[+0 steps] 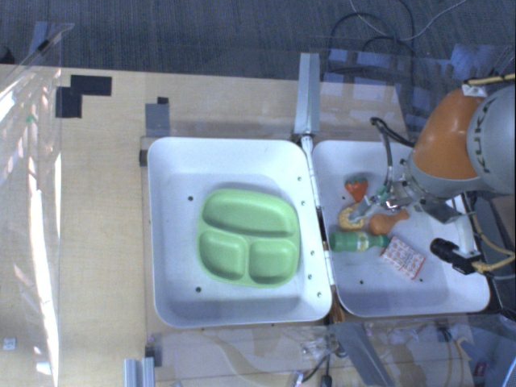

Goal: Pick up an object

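Now my gripper (379, 204) hangs low over the right bin (427, 297), among a red strawberry (355, 189), a yellowish ring (351, 217) and a green bottle (359, 241). Whether it grips anything, I cannot tell. The green tray (246, 236) lies in the left bin (169, 240).

Green bottle (355, 241) lying on its side, red strawberry-like piece (355, 189) above it, yellowish ring (350, 217) between them, patterned flat packet (402, 257) right of bottle.

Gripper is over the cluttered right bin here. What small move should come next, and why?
Probably a short straight descent: the end effector hovers right over the pale ring and orange piece, nothing visibly between its fingers. The green bottle lies just below, so sideways drift risks nudging it.
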You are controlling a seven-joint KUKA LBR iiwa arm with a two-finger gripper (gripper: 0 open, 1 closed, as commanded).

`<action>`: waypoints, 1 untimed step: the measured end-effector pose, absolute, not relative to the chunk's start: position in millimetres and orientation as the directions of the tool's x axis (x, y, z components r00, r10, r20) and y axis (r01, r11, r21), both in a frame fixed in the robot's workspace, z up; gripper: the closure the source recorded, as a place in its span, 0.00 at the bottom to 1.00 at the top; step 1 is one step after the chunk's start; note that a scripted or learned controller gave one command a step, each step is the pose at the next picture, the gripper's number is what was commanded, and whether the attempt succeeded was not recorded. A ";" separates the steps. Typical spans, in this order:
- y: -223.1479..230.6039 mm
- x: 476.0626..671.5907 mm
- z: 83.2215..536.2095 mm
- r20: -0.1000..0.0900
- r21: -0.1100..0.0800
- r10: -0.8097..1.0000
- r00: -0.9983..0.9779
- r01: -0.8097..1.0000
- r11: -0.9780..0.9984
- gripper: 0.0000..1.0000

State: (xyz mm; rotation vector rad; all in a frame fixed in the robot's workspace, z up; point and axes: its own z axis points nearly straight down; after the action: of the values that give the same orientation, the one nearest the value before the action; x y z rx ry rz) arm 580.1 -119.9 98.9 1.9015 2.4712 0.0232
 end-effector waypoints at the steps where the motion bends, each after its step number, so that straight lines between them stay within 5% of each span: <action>1: -109.9 625.7 99.0 -0.013 0.029 0.956 -0.295 0.955 0.295 0.00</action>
State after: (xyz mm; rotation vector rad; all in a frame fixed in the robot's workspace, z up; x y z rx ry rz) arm 625.7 -109.9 99.0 1.8489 2.5052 0.0250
